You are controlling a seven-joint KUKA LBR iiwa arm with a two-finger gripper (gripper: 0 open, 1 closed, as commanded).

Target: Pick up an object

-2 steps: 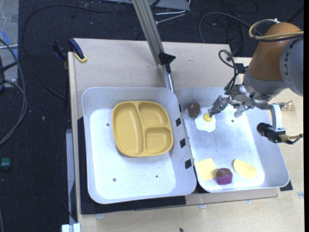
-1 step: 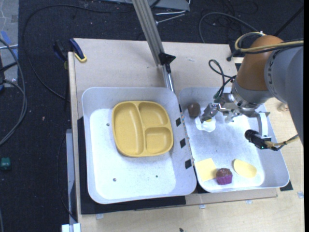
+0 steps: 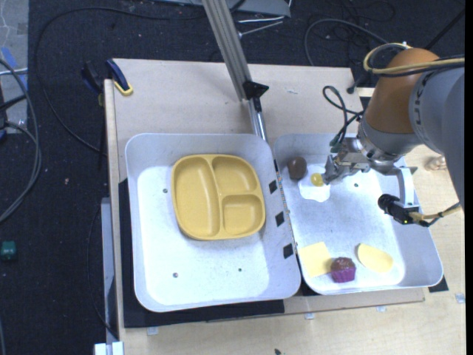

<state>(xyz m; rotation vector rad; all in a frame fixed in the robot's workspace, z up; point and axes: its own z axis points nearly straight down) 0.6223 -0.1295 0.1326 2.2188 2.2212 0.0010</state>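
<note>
The right bin [image 3: 414, 231] holds several toy foods. A brown round piece [image 3: 296, 167] lies at its far left corner, with a white fried egg with a yellow yolk [image 3: 315, 188] just in front of it. Near the front edge lie a pale yellow square slice [image 3: 315, 258], a purple piece [image 3: 342, 270] and a yellow oval [image 3: 375, 257]. My gripper [image 3: 331, 171] hangs low over the bin's far left part, right beside the egg's yolk and to the right of the brown piece. The wrist hides its tips.
The left bin [image 3: 148, 220] carries a yellow divided plate [image 3: 218, 196]. A slanted metal pole [image 3: 235, 50] rises behind the bins. A black cable connector [image 3: 392, 207] hangs from the wrist over the right bin. The wooden bench edge [image 3: 222, 72] runs behind.
</note>
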